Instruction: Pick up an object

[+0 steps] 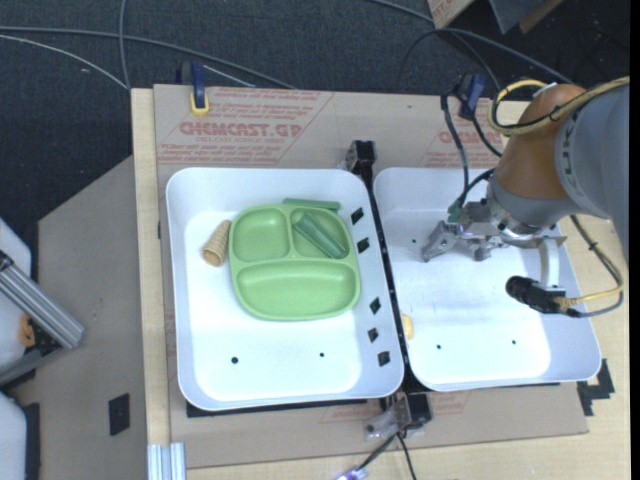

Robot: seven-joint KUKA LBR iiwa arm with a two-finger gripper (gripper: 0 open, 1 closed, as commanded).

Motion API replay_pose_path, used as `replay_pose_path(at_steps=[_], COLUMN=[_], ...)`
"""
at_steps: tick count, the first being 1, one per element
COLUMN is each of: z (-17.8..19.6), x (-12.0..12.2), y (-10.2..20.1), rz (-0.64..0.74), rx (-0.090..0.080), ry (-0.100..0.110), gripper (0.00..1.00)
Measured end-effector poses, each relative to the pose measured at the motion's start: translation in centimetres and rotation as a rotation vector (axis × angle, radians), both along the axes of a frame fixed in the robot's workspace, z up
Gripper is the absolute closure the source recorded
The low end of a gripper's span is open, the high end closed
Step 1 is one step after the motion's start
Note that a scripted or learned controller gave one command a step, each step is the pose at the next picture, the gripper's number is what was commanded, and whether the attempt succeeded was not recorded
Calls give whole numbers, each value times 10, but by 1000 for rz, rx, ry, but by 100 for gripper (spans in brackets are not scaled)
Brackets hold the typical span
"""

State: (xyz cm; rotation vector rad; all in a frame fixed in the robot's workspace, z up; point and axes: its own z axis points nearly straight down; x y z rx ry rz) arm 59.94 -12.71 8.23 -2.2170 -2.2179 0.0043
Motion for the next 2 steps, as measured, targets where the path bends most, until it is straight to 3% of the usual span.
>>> replay_pose_path(at_steps=[1, 2], z=[14, 78], x=[2, 3], y=[0, -1], rz=[-1, 0], rx=[-1, -3], ry=[-6, -11], gripper=[100, 100])
